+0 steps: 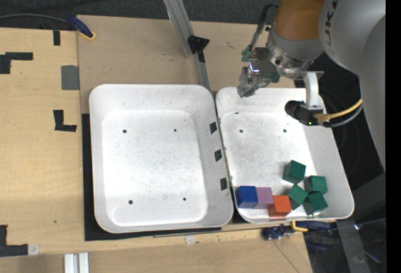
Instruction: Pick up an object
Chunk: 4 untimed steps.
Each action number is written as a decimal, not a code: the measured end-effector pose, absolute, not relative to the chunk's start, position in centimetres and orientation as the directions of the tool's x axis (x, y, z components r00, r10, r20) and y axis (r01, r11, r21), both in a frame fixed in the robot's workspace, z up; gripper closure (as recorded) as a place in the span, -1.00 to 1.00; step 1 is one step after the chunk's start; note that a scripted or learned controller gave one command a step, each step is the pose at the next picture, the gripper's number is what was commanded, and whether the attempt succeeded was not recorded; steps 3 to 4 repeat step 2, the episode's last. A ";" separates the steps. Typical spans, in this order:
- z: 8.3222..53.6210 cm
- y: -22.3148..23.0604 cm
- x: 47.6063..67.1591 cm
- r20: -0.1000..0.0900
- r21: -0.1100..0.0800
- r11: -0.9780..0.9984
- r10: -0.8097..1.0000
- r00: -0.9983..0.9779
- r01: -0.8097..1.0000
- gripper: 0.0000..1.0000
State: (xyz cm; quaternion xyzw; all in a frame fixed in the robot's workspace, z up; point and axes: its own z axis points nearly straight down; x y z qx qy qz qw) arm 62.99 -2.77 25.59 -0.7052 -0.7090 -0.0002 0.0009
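Observation:
Small blocks lie clustered at the near end of the right bin (250,134): a blue block (247,196), a purple block (265,195), an orange block (281,205) and several green blocks (305,185). My gripper (249,86) hangs over the far rim of the right bin, well away from the blocks. Nothing shows between its fingers.
The left bin (153,153) sits beside the right one. A slanted metal bar (178,12) runs down to the gap between the bins. Black cables and a connector (301,110) hang over the right bin's far right edge.

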 end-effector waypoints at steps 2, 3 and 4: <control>23.9 6.7 59.5 0.000 -0.004 0.006 1.000 -0.006 1.000 1.00; 23.9 6.7 59.5 0.000 -0.004 0.006 1.000 -0.006 1.000 1.00; 23.9 6.7 59.5 0.000 -0.004 0.006 1.000 -0.006 1.000 1.00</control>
